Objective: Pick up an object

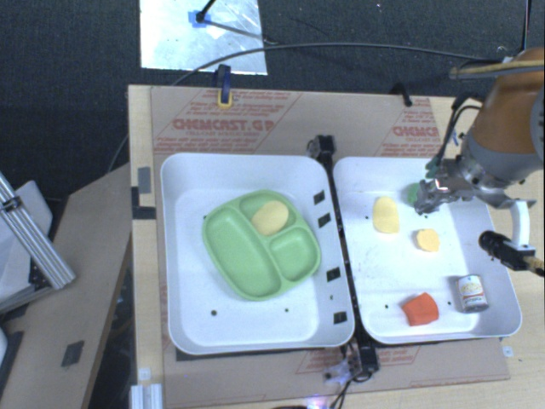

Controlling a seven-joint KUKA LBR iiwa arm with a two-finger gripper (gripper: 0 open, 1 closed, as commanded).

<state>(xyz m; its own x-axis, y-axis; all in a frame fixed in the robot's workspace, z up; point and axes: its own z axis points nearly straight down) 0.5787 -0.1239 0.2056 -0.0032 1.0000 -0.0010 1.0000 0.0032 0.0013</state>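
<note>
Camera view, looking down at a slant: the desk (281, 113) carries two shallow white bins side by side on a printed board. Left bin (183, 228) holds a green divided plate (247, 254), tilted diagonally; a pale yellow item (271, 217) sits in its upper small compartment.

Right bin (494, 313) holds the loose objects and my arm (511, 113), which enters from the right, orange band above the grey wrist. My end effector (428, 196) is low over the upper middle of this bin, and a green object (415, 194) shows at its tip on the left side. Whether that object is between my fingers, I cannot tell; the finger opening is hidden by the wrist body from this angle.

Remaining objects in the right bin:
- Yellow piece (386, 215), elongated, just left of and below my end effector, apart from it.
- Orange-red block (421, 308), near the front wall.
- Small can (471, 293), red and white label, front right, near the block but not touching.
- Small yellow piece (427, 241), below my end effector, between the longer yellow piece and the can.

A blue clamp (223, 83) with a yellow tip grips the board's far edge.
</note>
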